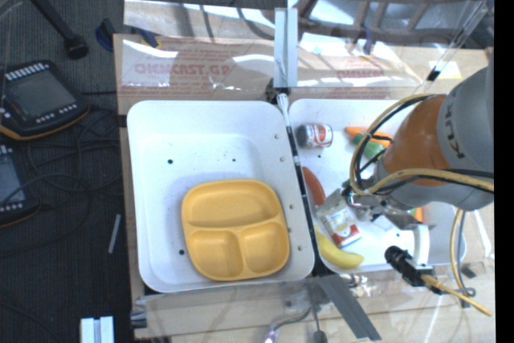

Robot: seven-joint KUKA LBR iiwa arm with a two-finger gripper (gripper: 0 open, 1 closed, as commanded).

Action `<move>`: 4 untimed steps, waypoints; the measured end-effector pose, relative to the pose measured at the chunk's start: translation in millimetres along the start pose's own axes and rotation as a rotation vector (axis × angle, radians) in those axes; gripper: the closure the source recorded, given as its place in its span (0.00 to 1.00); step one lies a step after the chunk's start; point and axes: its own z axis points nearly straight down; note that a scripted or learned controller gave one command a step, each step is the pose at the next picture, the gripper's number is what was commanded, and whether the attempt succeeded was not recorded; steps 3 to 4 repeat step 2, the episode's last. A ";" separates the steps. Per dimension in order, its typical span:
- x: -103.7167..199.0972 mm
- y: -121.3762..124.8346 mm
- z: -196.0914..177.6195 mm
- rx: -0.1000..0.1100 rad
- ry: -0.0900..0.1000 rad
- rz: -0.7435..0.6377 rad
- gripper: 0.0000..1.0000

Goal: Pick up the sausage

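- Sausage (313, 185) lies in the right bin (418, 115), close against its left wall, about midway between the far and near ends; it is reddish brown and sits flat on the white floor.
- Arm (438, 153) reaches in from the right, its orange band over the middle of the right bin, and the gripper (353, 203) hangs low just right of the sausage.
- Jaws: whether they are spread or pressed together cannot be told, since cables and the wrist cover them.
- Clutter sits near the target: a small packet (341, 226) just nearer than the sausage, a banana (337, 253) at the near left corner, a can (315, 135) at the far left, and a carrot (359, 132) beside it.
- Left bin (152, 173) carries a yellow divided plate (235, 227).
- Progress, as a judgement: the approach looks made, but the sausage is not yet lifted; closing on it and raising it remain.
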 end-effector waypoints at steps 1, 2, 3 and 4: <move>17.8 -2.6 -0.7 -0.002 -0.010 -0.004 0.00; 17.8 0.0 -0.7 0.002 -0.010 -0.028 0.00; 17.8 0.0 -0.7 0.002 -0.010 -0.028 0.00; 17.8 0.0 -0.7 0.002 -0.010 -0.028 0.00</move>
